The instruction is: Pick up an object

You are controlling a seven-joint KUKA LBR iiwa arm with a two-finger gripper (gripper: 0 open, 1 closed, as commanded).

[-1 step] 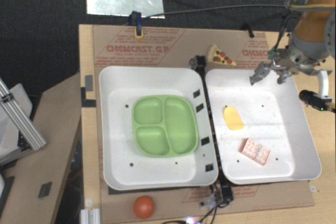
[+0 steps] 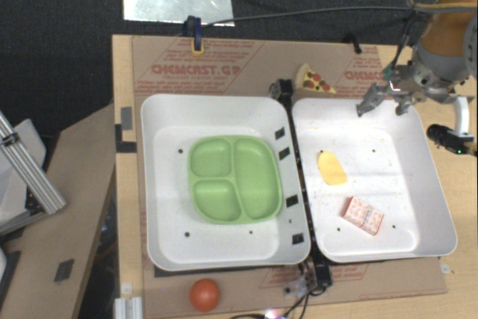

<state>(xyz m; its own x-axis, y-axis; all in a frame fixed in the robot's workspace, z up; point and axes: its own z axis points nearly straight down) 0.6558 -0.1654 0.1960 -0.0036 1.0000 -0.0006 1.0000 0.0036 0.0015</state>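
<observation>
The gripper (image 2: pixel 386 99) hangs with its fingers apart and nothing in them over the back edge of the right bin (image 2: pixel 426 183), and the yellow piece (image 2: pixel 331 167) lies lower down to its left, long side pointing toward the front.

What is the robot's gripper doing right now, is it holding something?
Gripper: open, holding nothing, above the back edge of the right bin.
</observation>
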